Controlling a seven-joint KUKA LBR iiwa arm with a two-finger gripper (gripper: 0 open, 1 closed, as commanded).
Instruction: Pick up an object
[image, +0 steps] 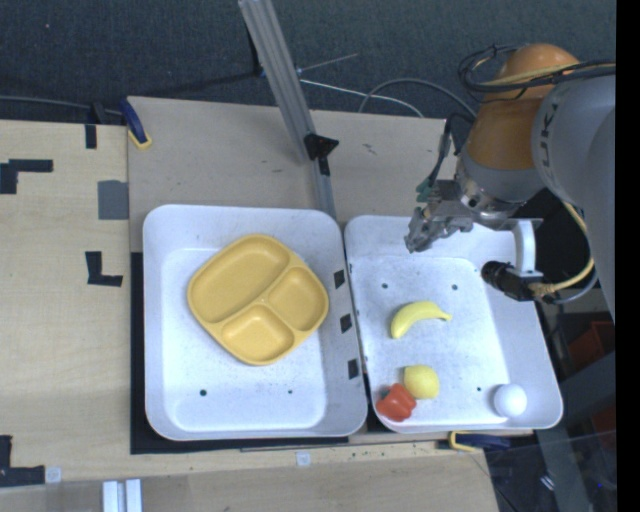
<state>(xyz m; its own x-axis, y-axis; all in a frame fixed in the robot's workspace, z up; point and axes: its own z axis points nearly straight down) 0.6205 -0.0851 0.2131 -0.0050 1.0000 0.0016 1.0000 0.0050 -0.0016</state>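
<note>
hovering tool (420, 238) over right bin (455, 275) rim, grip state unclear, banana (417, 318) below

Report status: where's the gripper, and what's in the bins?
Gripper over right bin's far edge, nothing visibly held. Banana, lemon, red fruit, white ball lying free. Yellow divided plate in left bin.

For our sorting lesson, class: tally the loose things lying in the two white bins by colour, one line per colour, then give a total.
Yellow: 3 – divided plate, banana, lemon
Red: 1 – small red fruit
White: 1 – ball
Total: 5
</note>
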